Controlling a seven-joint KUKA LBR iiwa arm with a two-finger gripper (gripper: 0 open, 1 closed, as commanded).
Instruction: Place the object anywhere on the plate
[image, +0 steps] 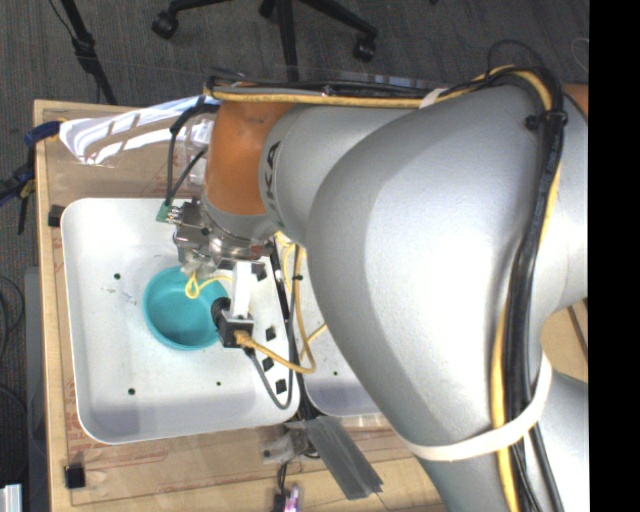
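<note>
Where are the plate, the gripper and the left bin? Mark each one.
plate (172, 308): camera view, on its bare teal inside.
gripper (197, 272): camera view, at its tip above the plate's rim.
left bin (100, 340): camera view, on its bare white floor.

The wooden tabletop (50, 300) shows as a pale strip along the left and lower edges of the view. A shallow white bin (110, 330) lies directly on it, reaching left of and below the fingers (195, 268). A corner of a second white bin (335, 405) sits just beside it, to the lower right of the fingers. A crumpled clear plastic sheet (110, 135) lies on the tabletop above and left of the fingers, near the far edge.
</note>
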